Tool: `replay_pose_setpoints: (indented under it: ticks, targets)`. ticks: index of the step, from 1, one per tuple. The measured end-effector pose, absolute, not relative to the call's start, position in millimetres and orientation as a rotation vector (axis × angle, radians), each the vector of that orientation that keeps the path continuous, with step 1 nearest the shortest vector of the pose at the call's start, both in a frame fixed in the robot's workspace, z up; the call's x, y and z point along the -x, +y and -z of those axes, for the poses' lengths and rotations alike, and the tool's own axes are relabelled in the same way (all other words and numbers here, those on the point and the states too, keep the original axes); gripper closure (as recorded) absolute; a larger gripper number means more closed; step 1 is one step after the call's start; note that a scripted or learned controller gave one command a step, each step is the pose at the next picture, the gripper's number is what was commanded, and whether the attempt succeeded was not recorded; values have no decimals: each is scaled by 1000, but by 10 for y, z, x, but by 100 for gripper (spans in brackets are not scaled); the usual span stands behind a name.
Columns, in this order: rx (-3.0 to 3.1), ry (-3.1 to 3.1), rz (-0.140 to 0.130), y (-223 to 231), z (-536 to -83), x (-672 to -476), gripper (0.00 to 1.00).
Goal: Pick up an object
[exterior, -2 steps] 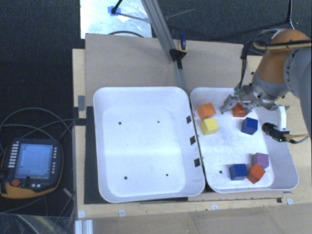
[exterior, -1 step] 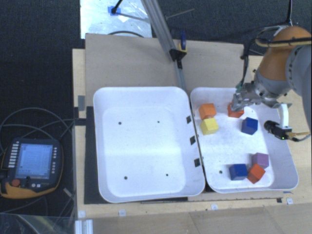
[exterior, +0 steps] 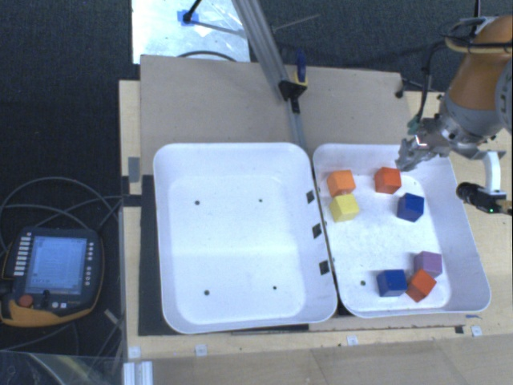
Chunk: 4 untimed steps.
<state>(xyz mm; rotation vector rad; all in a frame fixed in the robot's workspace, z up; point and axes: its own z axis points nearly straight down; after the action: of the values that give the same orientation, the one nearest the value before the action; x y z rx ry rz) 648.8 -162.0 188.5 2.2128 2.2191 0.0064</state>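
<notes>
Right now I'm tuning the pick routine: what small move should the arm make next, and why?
Probably ease the gripper down and slightly left onto the red-orange cube: it lies nearest, just below the gripper, with clear space around it in the right bin.

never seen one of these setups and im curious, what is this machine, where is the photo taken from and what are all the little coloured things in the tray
This is a robot arm, grey with an orange section, reaching in from the right of the picture. At its tip is a two-finger gripper for picking things up. The photo comes from one fixed camera above the bench, looking down at a slant.

On the bench sit two shallow white bins side by side. The left bin has a few dark dots on its floor. The right bin holds small coloured blocks: an orange block touching a yellow block, a red-orange block, a blue block, and a cluster of a second blue block, a purple block and another orange block.

The gripper hovers near the bin's top right corner, close to the red-orange block. I see nothing held in it.
</notes>
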Motion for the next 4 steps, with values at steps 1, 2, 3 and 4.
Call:
replay_pose_setpoints:
  ticks: [1,2,3,4]
  targets:
    - [-2212,2222,-6,-1621,-2228,-6505,100]
    - [-2212,2231,-3,-1155,-2168,-6355,100]
    - [-2212,2233,-2,-667,-2097,-6243,100]
    - [-2211,2234,-4,-181,-2203,-6062,100]
